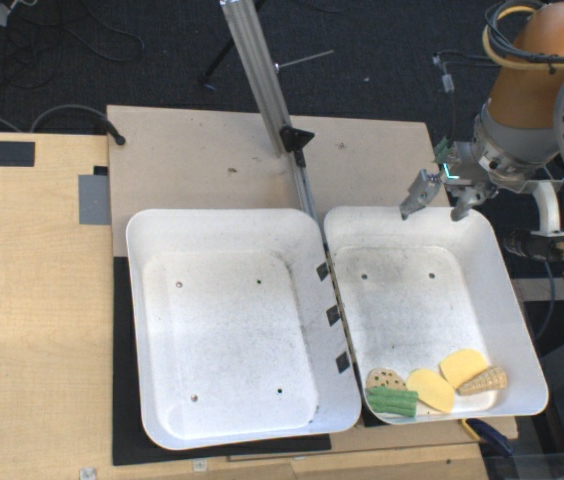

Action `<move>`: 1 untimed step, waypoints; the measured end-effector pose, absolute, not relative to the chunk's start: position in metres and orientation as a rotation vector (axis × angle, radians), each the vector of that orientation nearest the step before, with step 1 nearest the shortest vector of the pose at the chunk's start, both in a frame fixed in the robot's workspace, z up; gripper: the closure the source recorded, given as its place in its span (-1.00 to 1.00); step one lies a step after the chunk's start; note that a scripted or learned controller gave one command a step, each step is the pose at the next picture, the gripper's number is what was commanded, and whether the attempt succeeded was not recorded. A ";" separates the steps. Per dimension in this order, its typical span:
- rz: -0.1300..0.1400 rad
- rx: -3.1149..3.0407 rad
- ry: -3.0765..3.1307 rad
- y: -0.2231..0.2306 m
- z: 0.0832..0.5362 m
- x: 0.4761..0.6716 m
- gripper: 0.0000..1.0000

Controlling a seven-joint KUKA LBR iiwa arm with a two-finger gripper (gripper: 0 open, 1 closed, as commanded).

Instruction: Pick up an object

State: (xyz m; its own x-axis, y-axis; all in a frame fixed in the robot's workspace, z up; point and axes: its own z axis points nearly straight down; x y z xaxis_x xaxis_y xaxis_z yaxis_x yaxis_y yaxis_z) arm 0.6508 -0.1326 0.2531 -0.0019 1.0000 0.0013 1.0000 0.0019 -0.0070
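At the lower right of the frame, in the near corner of the right bin (pixel 522 328), lie small pieces crowded together: two yellow pieces (pixel 449 378), a green piece (pixel 393 401), a brown dotted round (pixel 385 379) and a tan ridged cone (pixel 484 380). The end effector (pixel 437 204) hangs at upper right over the bin's far rim, fingers spread and holding nothing.

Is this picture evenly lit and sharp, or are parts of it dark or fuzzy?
Camera view: bright, even light on both white bins, with no strong glare and only faint shadows; the floor beyond the bench is dark. The claw looks slightly soft; the small items in the right bin's near corner are coarse, lacking fine detail.
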 end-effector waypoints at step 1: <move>0.003 -2.216 -2.224 -0.132 0.256 0.652 -1.00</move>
State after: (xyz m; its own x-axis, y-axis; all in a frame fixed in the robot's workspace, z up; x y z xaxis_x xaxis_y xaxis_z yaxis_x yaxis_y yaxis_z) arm 0.6516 -0.1324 0.2556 -0.0039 1.0000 0.0001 1.0000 0.0039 -0.0030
